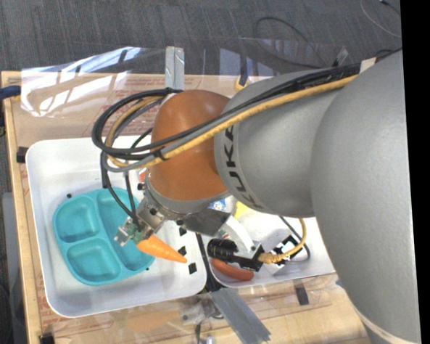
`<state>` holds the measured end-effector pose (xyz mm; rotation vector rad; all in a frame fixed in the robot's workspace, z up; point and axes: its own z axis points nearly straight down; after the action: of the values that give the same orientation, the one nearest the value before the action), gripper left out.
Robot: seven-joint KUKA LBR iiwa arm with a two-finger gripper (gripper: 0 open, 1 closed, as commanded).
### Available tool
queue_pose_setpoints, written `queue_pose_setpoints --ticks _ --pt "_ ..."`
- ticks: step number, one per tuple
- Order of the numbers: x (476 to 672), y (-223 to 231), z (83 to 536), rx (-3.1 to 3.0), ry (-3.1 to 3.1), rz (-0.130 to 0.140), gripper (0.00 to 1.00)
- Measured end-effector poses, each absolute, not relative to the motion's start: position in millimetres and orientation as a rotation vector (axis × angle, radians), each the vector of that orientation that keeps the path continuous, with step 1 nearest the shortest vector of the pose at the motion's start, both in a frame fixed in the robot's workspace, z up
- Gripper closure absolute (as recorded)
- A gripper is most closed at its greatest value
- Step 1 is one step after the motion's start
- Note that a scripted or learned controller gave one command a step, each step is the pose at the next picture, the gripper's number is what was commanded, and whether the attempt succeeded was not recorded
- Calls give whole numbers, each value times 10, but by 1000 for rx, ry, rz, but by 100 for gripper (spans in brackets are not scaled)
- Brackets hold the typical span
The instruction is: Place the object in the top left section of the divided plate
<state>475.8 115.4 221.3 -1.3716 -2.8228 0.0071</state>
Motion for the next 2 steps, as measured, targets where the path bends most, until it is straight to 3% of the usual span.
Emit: queue_pose_setpoints --ticks 1,2 --pt "4762 1886 2797 -767 -3047 0 100" --pt "4765 1895 2895 -758 -3048 2 100"
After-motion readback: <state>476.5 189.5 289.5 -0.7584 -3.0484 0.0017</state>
